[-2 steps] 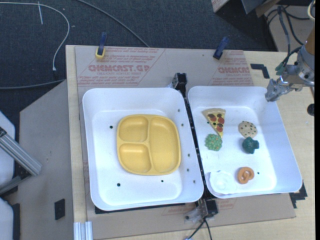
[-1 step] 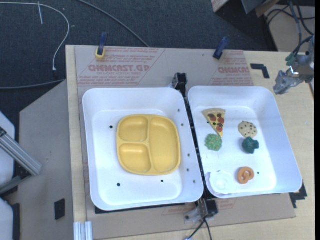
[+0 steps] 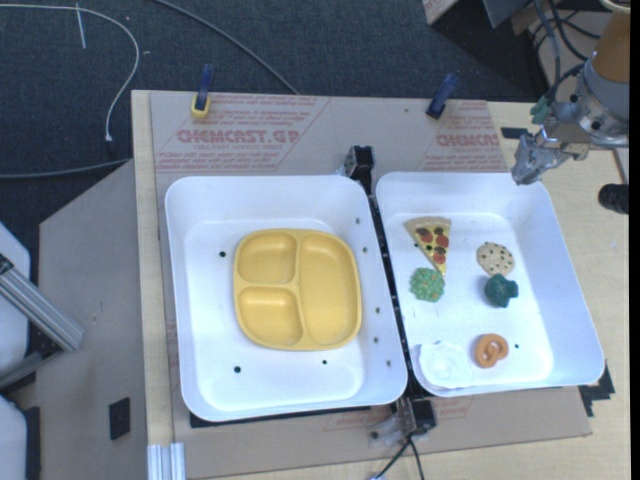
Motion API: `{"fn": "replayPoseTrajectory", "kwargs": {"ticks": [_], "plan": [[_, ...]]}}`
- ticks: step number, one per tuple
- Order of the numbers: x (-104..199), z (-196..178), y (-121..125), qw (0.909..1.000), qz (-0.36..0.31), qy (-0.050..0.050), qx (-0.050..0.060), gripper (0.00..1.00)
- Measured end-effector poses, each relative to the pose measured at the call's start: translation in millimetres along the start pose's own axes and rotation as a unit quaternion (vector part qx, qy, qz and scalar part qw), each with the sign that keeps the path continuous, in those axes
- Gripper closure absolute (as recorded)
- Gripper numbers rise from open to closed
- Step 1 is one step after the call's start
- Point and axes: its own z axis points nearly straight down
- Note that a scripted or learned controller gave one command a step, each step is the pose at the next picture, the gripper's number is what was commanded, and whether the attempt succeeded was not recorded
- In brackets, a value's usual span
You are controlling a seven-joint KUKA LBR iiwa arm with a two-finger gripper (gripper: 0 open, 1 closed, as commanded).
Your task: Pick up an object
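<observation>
The right bin (image 3: pixel 560 268) holds a pizza slice (image 3: pixel 431 238), a green broccoli floret (image 3: pixel 428 285), a speckled cookie (image 3: pixel 495 258), a dark teal lump (image 3: pixel 499 291), an orange pretzel (image 3: pixel 490 350) and a white disc (image 3: pixel 443 360). My gripper (image 3: pixel 528 168) hangs above the bin's far right corner, well apart from all the objects. Nothing shows between its fingers.
In the left bin (image 3: pixel 190 268) lies a yellow divided plate (image 3: pixel 297 288). Blue clamps (image 3: pixel 203 98) (image 3: pixel 441 96) stand at the bench's far edge. Cables and boxes are off the bench at the back right.
</observation>
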Motion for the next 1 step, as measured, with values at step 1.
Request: {"fn": "replayPoseTrajectory", "kwargs": {"ticks": [1], "plan": [[51.5, -3.5, -1.3, 1.0000, 0.000, 0.000, 0.001, 1.00]]}}
